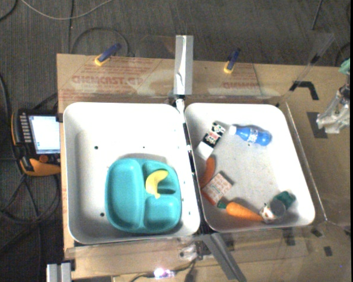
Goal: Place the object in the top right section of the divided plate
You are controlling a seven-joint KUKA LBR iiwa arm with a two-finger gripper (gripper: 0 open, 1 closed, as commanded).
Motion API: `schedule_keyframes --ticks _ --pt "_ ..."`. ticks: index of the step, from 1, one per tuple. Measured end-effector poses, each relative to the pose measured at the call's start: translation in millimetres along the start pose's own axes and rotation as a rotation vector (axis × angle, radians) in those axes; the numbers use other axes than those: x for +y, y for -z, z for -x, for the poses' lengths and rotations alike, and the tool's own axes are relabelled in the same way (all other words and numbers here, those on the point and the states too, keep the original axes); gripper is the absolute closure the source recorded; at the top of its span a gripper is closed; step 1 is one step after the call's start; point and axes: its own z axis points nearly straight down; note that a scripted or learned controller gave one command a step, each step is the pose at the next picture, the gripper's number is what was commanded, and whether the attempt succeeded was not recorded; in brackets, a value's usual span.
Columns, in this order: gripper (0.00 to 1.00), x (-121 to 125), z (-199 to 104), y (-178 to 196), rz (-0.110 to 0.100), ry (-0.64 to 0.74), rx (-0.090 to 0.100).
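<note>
At the far right, the pincer [334,120] hangs off the bins.

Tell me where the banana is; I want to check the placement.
The banana lies in the teal divided plate in the left bin, resting in the plate's top right section and overlapping the divider below it.

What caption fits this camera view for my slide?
A yellow banana-shaped toy lies in the top right section of the teal divided plate in the left white bin.
</note>
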Motion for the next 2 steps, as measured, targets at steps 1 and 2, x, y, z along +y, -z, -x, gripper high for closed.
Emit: schedule_keyframes --ticks 1,2 --pt "0.0 -0.1 -0.7 -0.3 -0.001 0.001 0.0" --pt "1.0 0.6 -0.5 8.4 -0.002 0.0 -0.004"
